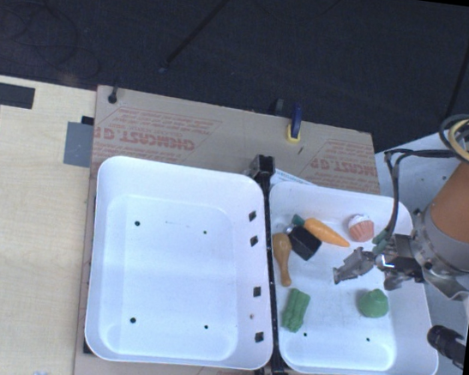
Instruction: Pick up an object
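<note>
Camera view
Landmark: right shallow white plastic bin point(405, 358), touching the left shallow white plastic bin point(171, 269) along a black clipped seam.
Arm: grey KUKA arm with orange band point(462, 201), entering over the right bin's right rim.
Gripper: dark two-finger gripper point(346, 272), over the right bin's middle; fingers appear spread, nothing between them.
Green round lump point(372, 303): on the right bin's floor, just right of and below the gripper, apart from it.
Green ridged oblong piece point(295, 310): lower left of the right bin.
Orange carrot-shaped toy point(326, 232): upper middle of the right bin.
Black block point(303, 242): touching the carrot's lower left.
Tan elongated piece point(282, 257): along the right bin's left wall.
Pink-and-white round item point(360, 227): upper right of the carrot.
</note>
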`<move>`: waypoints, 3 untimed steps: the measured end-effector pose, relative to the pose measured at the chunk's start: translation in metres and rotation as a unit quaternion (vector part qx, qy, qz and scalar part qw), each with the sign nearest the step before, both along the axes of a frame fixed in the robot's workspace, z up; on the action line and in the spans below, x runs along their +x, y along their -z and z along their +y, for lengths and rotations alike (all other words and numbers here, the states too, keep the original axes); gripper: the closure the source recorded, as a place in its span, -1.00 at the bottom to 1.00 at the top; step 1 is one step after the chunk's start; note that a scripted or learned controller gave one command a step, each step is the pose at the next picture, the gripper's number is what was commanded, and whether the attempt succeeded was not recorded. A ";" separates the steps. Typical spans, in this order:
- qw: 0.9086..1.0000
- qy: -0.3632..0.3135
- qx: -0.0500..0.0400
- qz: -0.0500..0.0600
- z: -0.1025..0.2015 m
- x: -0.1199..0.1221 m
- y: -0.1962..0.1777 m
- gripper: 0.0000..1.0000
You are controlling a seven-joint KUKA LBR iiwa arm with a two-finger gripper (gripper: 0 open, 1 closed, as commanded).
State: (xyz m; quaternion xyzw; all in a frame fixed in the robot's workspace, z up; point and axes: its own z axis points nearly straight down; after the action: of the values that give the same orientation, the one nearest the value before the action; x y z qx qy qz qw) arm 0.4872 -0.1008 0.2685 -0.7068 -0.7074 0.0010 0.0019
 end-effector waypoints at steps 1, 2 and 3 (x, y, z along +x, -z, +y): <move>1.000 0.000 0.000 0.001 -0.001 0.000 -0.010 1.00; 1.000 -0.005 0.000 -0.009 0.076 -0.001 -0.152 1.00; 1.000 -0.004 0.000 -0.001 0.147 0.022 -0.146 1.00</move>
State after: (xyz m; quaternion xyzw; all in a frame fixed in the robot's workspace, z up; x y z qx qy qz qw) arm 0.5095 0.0463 0.4141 -0.7041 -0.7101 0.0004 0.0009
